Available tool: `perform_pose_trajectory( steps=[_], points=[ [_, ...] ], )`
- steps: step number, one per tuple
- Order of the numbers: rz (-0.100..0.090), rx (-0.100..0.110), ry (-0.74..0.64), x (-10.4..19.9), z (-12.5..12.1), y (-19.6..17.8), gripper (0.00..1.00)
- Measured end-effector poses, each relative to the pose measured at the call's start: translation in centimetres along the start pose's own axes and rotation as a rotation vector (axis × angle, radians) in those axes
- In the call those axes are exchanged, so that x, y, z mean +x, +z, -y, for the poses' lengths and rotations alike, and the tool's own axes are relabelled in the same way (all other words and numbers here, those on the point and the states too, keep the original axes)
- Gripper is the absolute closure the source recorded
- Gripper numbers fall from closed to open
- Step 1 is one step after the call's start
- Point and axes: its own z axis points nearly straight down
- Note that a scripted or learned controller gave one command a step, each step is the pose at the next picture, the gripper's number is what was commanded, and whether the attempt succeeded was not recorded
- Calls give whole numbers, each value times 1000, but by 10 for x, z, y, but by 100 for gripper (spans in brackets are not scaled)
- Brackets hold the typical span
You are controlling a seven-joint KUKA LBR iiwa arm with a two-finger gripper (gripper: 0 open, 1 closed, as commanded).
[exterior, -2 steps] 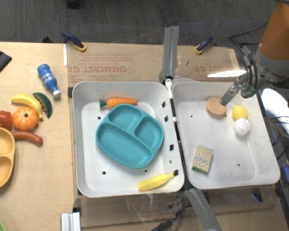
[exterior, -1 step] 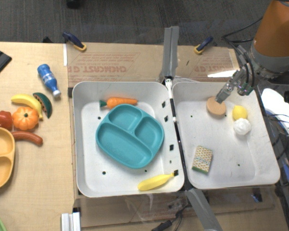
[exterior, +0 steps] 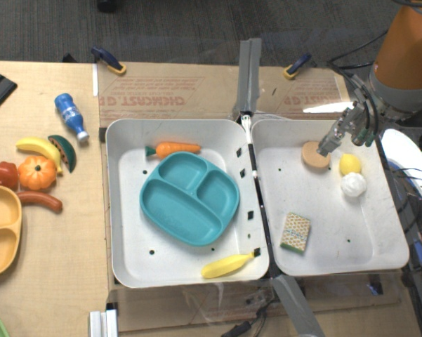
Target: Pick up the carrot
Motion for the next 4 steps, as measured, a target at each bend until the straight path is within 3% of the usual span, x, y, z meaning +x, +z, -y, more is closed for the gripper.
perform_pose_trajectory(
  steps=[1, 2, 3, 4],
  points=[
    [-1, -1, -208, 27, -42, 21, 100],
    [-1, -1, -383, 5, -14, 30, 100],
    [-1, -2, -643, 8, -27, 86, 100],
    [3, -1, -307, 28, 19, -20, 100]
  ],
)
